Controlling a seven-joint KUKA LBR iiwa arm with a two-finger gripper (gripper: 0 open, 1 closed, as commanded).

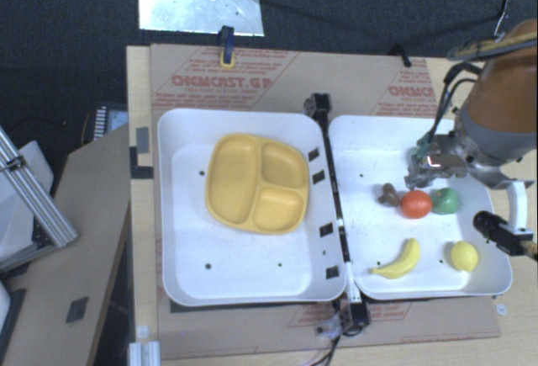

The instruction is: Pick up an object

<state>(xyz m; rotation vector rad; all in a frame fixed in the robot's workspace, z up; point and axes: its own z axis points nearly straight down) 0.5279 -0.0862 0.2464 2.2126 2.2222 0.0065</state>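
Arm: the grey arm with the orange band is reaching in from the right and is hanging over the upper right part of the right bin.
Pincer: the pincer is hovering above the bin floor, just above the cluster of fruits; I cannot tell if it is spread or pressed together, and nothing is showing between its tips.
Banana: the yellow banana is lying flat in the lower part of the right bin; its long axis is running from lower left to upper right, and the curved back is facing down-right.
Tomato: the red-orange tomato is sitting near the bin's middle, touching the brown object at its left.
Green fruit: the green fruit is sitting just beside the tomato on its right.
Lemon: the lemon is lying near the lower right corner, apart from the banana.
Left bin: the left bin is carrying a yellow divided plate with three compartments.
Counter: the counter is carrying both bins side by side.
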